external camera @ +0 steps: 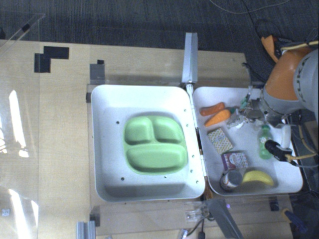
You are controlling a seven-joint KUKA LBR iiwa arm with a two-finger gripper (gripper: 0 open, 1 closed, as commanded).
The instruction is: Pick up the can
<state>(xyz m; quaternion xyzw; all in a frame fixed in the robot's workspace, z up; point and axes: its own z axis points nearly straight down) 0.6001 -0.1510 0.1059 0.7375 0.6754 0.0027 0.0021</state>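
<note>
The can (229,179) stands in the right bin (294,182), in its near left corner, with a grey metal top and dark sides. A banana (257,178) lies against its right side and a purple packet (235,159) sits just behind it. My gripper (239,118) hangs over the far part of the same bin, beside two orange carrot-like pieces (218,116), well away from the can. Nothing shows in its grasp.
A patterned square pouch (220,139) lies mid-bin, and a green bottle (264,142) stands toward the right wall. The left bin (102,133) holds a green divided tray (155,143). A metal post (190,59) rises behind the bins' shared wall.
</note>
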